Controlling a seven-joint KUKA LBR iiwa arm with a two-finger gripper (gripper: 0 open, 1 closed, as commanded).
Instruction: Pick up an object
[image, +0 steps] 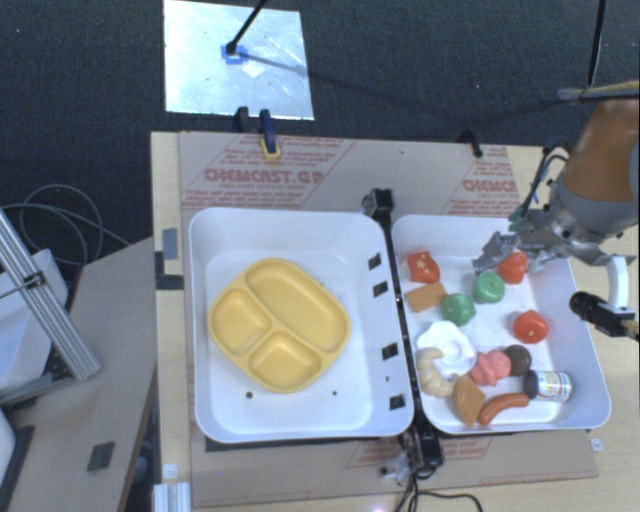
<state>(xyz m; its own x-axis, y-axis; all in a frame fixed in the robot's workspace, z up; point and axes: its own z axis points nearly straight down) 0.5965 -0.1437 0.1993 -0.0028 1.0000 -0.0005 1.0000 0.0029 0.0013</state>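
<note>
Green ball (489, 288) just beside end effector (497, 256); its finger state seemingly unclear, cannot tell.

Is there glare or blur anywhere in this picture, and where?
In the camera view, the metal sheet beyond the bench glares white; the tool and arm look slightly soft; the yellow tray and toy foods are evenly lit, with faint shadows.

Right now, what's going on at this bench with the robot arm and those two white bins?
The arm reaches in from the right, its gripper low over the right bin, close to a green ball and a red piece among small toy foods. Nothing is visibly held between its fingers. The left bin holds a yellow divided tray. So a pick seems under way, but no object is lifted yet.
</note>
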